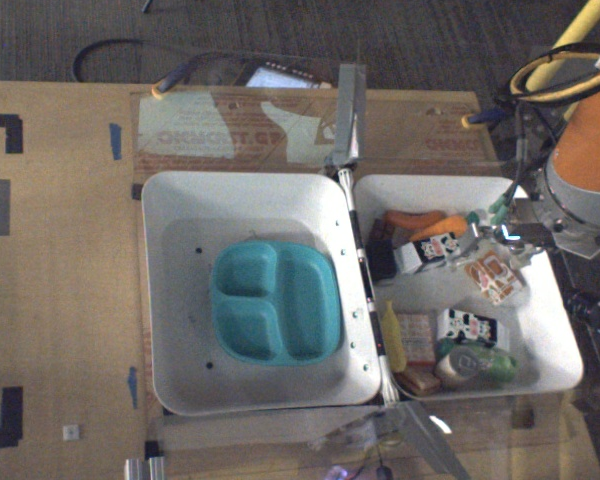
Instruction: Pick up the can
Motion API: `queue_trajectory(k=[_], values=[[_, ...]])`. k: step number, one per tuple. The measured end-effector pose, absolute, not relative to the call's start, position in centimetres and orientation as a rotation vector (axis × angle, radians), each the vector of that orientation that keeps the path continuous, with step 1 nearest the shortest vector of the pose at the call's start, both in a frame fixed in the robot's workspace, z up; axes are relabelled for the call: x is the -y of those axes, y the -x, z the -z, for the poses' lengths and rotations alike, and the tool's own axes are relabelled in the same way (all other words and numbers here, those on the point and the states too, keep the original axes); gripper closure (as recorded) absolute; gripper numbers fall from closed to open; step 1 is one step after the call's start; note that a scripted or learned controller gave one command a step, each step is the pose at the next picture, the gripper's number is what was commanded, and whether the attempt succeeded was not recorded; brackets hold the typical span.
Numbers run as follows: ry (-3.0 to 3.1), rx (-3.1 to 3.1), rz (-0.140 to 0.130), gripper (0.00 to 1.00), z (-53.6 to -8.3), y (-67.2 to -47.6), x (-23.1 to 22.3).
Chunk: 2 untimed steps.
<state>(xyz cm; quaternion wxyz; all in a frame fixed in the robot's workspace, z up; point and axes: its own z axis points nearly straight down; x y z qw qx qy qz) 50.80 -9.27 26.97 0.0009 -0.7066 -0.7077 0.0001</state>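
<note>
The can (pixel 474 365) lies on its side in the near corner of the right bin (pixel 562 330); it has a green body, and its pale round end faces left. My gripper (pixel 504 234) hangs over the far right part of that bin, just above a small orange-and-white packet (pixel 494 276). The can is well nearer the front of the bin than the gripper, with a cow-print carton (pixel 468 326) between them. Nothing shows in the gripper's grasp.
The right bin also holds an orange carrot (pixel 427 224), a second cow-print carton (pixel 429 251), a dark block (pixel 381 253), a yellow banana (pixel 392 336) and a pinkish box (pixel 417 336). A teal divided plate (pixel 275 302) sits in the left bin (pixel 170 268).
</note>
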Motion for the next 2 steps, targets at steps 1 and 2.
queue_trajectory(k=[1, 2], values=[[2.220, 2.222, 0.002, 1.00, -27.97, -50.89, 9.27], [2.220, 2.222, 0.001, 0.00, -27.96, -50.89, 9.27]])
